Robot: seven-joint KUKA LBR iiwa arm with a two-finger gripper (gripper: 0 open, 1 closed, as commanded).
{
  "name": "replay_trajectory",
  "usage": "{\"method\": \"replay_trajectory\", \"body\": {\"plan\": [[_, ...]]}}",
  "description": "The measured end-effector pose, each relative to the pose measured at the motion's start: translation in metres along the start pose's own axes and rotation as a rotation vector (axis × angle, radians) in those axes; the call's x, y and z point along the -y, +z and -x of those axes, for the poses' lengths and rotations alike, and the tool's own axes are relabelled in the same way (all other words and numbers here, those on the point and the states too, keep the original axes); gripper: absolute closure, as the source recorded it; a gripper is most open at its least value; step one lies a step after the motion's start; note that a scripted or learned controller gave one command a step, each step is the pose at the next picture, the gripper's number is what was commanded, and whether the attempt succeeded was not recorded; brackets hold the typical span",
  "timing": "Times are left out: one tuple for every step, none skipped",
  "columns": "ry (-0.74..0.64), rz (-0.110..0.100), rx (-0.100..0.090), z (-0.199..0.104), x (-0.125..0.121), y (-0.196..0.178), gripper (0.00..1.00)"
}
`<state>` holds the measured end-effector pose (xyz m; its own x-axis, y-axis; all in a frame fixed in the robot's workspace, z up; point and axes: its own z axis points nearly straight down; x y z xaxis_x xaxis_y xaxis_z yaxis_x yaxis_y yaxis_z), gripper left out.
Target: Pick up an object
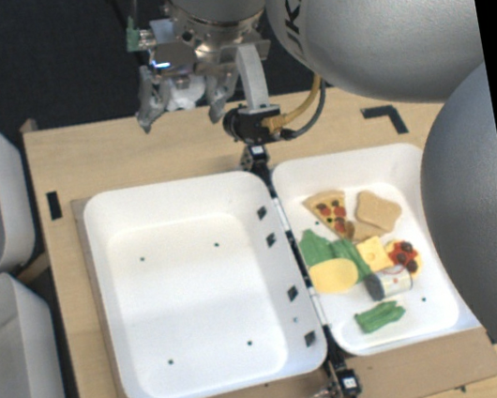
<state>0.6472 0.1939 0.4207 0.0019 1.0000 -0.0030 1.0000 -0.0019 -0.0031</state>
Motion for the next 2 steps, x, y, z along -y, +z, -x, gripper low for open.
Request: {"method": "replay_trajectory", "body": {"plan": [[-0.006, -0.004, 0.000, -0.028, -0.007, 0.107, 1.00], [-0.002, -0.001, 0.000, -0.027, 0.001, 0.066, 1.00]]}}
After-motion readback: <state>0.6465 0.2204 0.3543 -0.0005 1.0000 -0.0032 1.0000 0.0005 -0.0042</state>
